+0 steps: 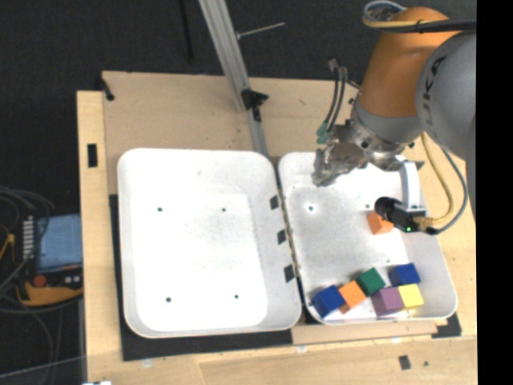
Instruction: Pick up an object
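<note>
Small coloured blocks in the right bin [309, 215], blue block [327, 299], orange block [352, 294] and green block [370, 281] in a slanting row near the front edge, purple block [388, 299], yellow block [411, 295], second blue block [404, 274] beside them, another orange block [380, 224] apart near the right side

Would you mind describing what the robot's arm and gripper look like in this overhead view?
The arm has a smooth grey shell with a broad, rounded orange band above the wrist. Below it sits a grey metal wrist flange, and the gripper is a small grey metal assembly. Dark and green cables run down beside the wrist, a yellowish cable loops past a white bracket, and a black unit with a tiny green light hangs there.
</note>
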### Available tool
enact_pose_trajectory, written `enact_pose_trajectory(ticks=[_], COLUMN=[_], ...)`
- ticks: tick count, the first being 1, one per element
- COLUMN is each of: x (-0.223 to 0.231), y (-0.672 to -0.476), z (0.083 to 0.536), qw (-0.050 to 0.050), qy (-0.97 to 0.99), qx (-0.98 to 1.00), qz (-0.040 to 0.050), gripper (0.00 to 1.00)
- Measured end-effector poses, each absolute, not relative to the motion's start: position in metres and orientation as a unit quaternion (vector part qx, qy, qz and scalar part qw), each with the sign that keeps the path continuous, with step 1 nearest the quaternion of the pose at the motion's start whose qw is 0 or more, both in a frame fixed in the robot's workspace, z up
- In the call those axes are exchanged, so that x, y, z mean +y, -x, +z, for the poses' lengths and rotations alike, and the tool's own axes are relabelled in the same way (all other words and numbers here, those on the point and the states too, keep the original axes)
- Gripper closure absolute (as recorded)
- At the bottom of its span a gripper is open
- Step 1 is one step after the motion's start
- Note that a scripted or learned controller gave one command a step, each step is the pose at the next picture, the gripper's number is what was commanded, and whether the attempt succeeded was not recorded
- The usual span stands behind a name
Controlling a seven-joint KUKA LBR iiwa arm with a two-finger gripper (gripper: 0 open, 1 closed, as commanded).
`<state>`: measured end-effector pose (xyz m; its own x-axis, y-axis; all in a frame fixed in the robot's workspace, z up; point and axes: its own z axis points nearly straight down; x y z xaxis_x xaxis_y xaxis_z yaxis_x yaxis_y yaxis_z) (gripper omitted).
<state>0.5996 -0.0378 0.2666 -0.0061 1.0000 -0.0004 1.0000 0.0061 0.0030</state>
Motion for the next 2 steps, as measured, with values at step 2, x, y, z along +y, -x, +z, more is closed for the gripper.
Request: enact_pose_trajectory(ticks=[2], x=[0.076], y=[-0.628], z=[0.260], qw=[0.001], qy=[-0.705], qx=[0.710], qz=[0.0012], gripper=[1.00])
